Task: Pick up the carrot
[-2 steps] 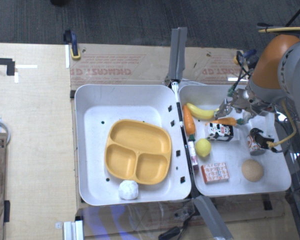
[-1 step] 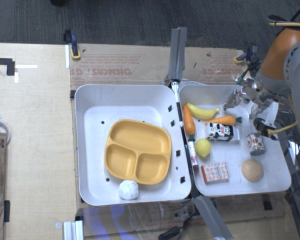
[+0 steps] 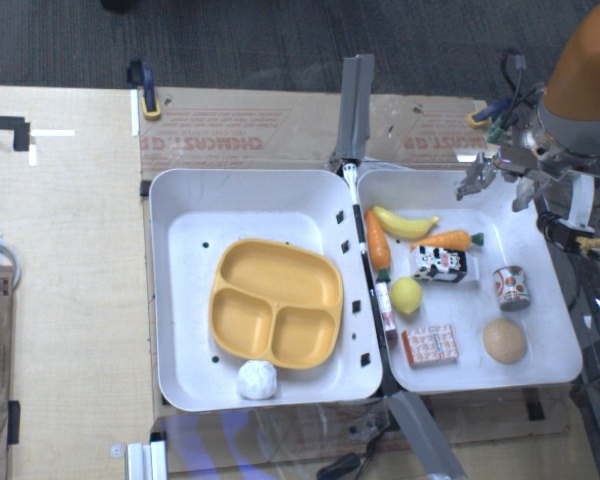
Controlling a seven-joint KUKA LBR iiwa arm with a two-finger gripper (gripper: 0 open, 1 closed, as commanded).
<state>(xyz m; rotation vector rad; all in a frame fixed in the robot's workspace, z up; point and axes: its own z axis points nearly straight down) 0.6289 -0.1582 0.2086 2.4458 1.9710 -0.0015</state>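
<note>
Two carrots lie in the right bin [image 3: 565,368]. One carrot [image 3: 378,240] runs along the bin's left wall. A smaller carrot [image 3: 448,239] with a green tip lies crosswise just below the banana [image 3: 405,224]. My gripper [image 3: 499,188] hovers over the bin's far right corner, up and to the right of the smaller carrot and apart from it. Its fingers [image 3: 474,181] are spread open with nothing between them.
The right bin also holds a black-and-white carton [image 3: 440,263], a lemon [image 3: 406,295], a can [image 3: 511,288], a tan round item [image 3: 503,341], a red box [image 3: 430,346] and a marker [image 3: 384,306]. The left bin [image 3: 170,298] holds a yellow divided plate [image 3: 276,302] and a white ball [image 3: 257,379].
</note>
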